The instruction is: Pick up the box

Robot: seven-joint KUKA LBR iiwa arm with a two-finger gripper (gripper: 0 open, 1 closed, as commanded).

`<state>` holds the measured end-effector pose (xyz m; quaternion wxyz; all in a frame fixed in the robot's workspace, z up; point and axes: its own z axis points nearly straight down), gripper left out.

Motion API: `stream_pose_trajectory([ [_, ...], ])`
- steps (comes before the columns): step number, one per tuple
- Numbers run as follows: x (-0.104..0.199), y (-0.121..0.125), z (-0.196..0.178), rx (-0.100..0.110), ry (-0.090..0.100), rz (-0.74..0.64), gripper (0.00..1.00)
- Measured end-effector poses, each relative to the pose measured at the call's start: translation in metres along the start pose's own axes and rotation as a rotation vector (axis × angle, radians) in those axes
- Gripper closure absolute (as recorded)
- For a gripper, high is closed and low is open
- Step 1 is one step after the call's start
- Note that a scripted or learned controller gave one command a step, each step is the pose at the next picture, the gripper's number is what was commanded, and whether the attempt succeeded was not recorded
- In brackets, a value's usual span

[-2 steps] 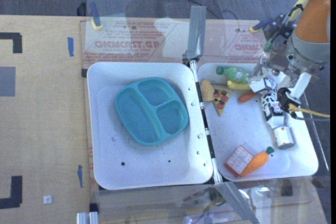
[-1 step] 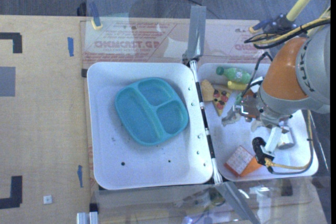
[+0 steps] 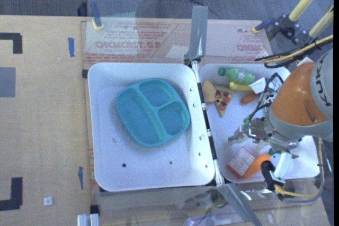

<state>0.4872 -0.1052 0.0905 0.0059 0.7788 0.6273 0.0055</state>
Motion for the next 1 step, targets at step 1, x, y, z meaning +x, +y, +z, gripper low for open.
stream_pose_trajectory([
  [1,-0.0039,0.0010,-0.0103,-0.004,-0.007,0.005,1.00],
])
